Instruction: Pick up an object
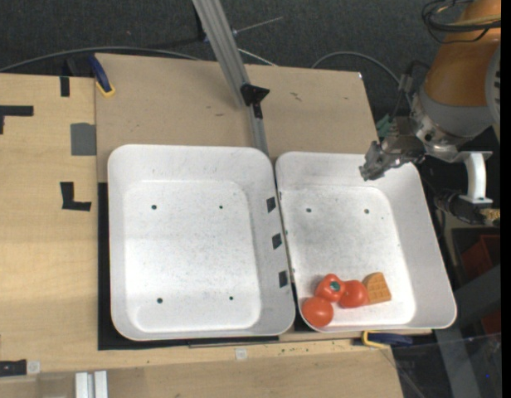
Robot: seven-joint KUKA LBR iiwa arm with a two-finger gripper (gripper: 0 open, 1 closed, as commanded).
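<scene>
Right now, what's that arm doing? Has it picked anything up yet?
Gripper over right bin's far edge, nothing visibly held. Red and orange toys clustered at near edge, untouched. Path between looks clear.

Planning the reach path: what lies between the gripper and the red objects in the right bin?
In the camera view, only bare speckled bin floor separates the gripper from the red objects.

1. I count two white bins: the left bin and the right bin, side by side.
2. I see three red round pieces: one, a second, a third.
3. One orange block lies beside them.
4. One arm with one gripper.
</scene>
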